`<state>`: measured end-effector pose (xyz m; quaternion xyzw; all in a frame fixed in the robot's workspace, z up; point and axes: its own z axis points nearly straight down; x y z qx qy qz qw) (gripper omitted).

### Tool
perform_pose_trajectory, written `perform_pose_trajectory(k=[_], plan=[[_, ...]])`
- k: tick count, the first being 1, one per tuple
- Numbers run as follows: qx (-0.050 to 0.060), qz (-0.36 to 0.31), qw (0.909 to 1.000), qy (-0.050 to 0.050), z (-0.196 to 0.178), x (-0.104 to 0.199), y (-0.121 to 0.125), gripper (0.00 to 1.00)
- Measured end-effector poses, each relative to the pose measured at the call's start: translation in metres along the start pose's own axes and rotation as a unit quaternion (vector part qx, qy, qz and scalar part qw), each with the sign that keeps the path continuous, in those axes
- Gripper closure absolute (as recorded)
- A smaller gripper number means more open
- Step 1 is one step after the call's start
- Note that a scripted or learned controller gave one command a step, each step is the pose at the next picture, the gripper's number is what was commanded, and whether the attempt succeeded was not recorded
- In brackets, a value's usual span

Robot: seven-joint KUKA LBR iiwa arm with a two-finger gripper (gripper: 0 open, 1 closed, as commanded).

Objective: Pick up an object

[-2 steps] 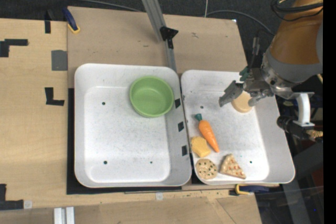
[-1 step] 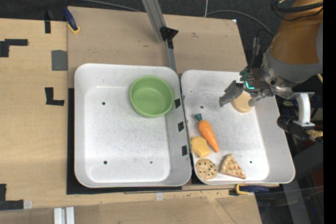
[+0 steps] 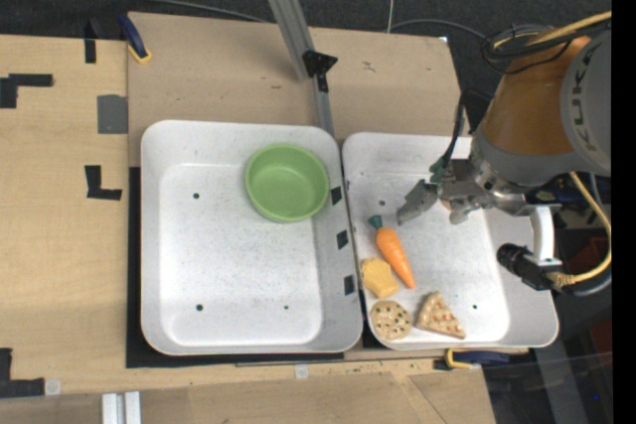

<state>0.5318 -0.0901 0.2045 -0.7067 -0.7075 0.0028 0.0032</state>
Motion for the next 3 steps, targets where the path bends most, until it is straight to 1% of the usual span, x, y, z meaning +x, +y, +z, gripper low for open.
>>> perform_pose_trajectory(k=[1, 2, 3], plan=[[0.0, 0.0, 1.0, 0.0, 0.051, -0.003, 0.008, 0.0], [0.0, 0.0, 1.0, 0.0, 0.111, -0.009, 0.011, 0.0], [-0.002, -0.001, 1.0, 0.0, 0.098, -0.009, 0.012, 1.0]])
